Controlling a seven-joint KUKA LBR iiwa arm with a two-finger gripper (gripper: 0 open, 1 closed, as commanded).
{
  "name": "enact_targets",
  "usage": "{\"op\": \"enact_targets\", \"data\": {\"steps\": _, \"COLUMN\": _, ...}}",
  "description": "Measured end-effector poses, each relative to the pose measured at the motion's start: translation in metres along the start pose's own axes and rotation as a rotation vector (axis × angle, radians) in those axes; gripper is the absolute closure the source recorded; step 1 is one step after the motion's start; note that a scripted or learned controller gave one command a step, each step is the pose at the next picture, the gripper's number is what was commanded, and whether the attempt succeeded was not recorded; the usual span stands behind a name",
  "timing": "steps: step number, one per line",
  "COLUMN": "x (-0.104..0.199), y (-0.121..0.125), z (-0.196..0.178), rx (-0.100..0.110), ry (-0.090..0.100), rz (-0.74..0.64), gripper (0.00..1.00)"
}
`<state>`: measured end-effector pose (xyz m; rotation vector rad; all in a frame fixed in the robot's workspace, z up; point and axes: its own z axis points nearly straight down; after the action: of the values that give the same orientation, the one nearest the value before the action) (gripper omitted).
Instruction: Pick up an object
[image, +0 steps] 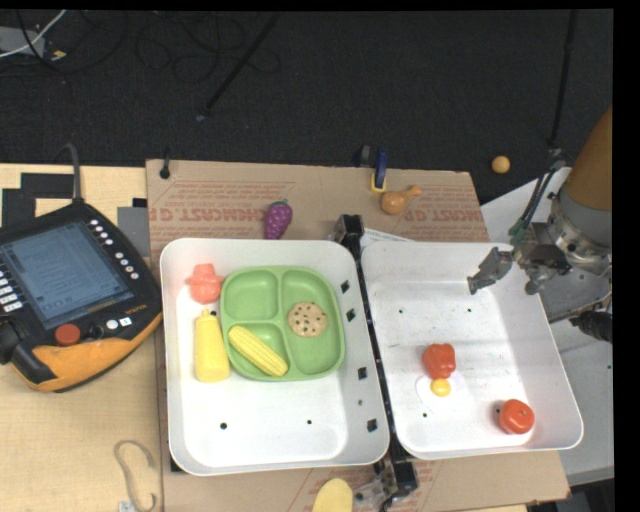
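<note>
Two candidates lie in the right bin (560, 380): red pepper (438, 358) centrally, tomato (515, 416) near its front-right corner. We judge approach underway; jaws, seemingly apart and unloaded, must descend over one.

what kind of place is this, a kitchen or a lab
Likely a robot lab, not a kitchen: a robot arm's claw hangs over white bins of toy food, beside a control tablet.

Fixed overhead slant over both bins (372, 330)
</note>
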<state>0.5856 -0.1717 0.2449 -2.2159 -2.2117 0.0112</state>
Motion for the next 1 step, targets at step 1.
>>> {"op": "enact_targets", "data": {"steps": 1, "x": -0.0003, "y": 0.0021, "z": -0.0064, "rx": -0.012, "ry": -0.003, "rz": -0.001, "gripper": 0.0}}
